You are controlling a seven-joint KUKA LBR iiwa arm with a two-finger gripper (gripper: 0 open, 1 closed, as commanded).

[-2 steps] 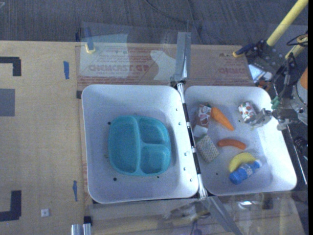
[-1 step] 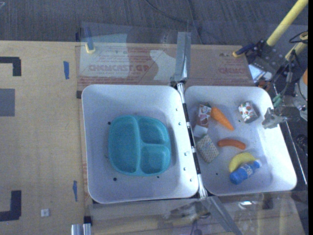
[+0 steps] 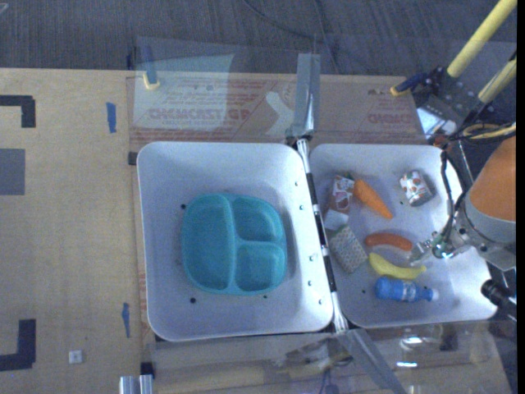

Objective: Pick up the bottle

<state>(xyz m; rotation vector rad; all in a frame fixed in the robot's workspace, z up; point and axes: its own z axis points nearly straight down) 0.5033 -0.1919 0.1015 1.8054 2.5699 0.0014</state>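
- Lying on its side in the near part of the right bin (image 3: 467, 306), the blue bottle (image 3: 402, 290) points its pale cap end toward the view's right.
- The pincer (image 3: 428, 249) hangs above the bin's right half, up and to the right of the bottle and apart from it; whether it stands apart or together cannot be told at this size, and nothing is seen between its tips.
- The grey arm (image 3: 496, 220), with its orange band, enters from the view's right edge.
- A yellow banana (image 3: 392, 264) lies just above the bottle, between it and the pincer's side; a red-orange sausage-like piece (image 3: 389, 240) lies just beyond the banana.
- An orange carrot (image 3: 373, 198) lies tilted near the bin's far middle, beside a red-and-white carton (image 3: 342, 194).
- A grey speckled sponge-like block (image 3: 348, 249) lies to the left of the banana, near the bin's left wall.
- A small patterned can (image 3: 416, 187) rests near the far right of the bin.
- The left bin (image 3: 156, 179) holds a teal divided plate (image 3: 235, 243).
- Both bins sit side by side on the tan table (image 3: 66, 245).
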